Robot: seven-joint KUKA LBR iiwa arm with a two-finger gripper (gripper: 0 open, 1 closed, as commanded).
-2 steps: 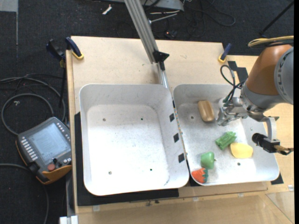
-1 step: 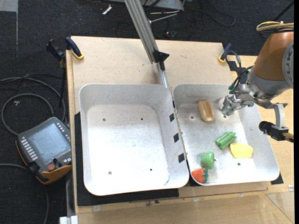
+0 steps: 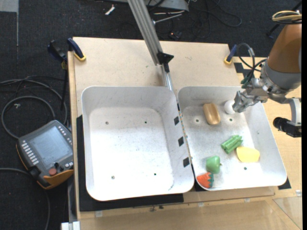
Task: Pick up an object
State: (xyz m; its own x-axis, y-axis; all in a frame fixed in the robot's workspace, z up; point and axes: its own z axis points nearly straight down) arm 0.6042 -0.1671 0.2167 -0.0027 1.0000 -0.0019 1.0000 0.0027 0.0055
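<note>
The gripper hangs over the far right of the right bin, touching a small white object; whether its fingers are spread, I cannot tell. Just left lies a tan block, long axis running near-to-far.

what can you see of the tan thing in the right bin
The tan thing is a smooth, rounded oblong, like a small bread roll, with a matte look. It lies flat on the floor of the right bin, near the back, its long side running front to back. Nothing touches it; the claw hangs just to its right.
</note>
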